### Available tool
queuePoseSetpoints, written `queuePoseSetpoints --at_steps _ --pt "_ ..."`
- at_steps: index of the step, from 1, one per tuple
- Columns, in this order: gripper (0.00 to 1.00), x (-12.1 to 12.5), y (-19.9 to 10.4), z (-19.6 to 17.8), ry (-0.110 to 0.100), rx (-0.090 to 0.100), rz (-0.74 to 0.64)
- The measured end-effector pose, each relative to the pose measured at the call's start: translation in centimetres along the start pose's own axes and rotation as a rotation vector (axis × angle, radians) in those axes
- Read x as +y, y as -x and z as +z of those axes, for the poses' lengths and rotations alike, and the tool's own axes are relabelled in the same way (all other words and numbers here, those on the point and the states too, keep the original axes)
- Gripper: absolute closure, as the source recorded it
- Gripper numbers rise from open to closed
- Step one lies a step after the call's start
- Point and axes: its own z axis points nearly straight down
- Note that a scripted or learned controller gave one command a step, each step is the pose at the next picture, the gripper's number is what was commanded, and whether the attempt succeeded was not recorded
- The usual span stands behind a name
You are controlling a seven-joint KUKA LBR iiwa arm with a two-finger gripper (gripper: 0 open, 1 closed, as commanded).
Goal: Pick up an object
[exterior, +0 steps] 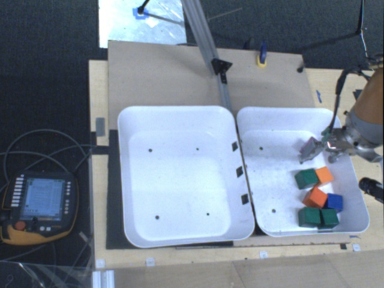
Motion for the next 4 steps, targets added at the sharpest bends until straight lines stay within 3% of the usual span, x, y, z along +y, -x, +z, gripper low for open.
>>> queuePoseSetpoints --at_steps 1,2,4 --pt "0.00 0.0 0.0 3.9 0.006 -0.003 0.000" --pt "1.00 0.2 0.0 2.6 0.011 -0.003 -0.003" --pt "1.00 0.0 1.5 -8.2 0.010 -0.004 -0.001"
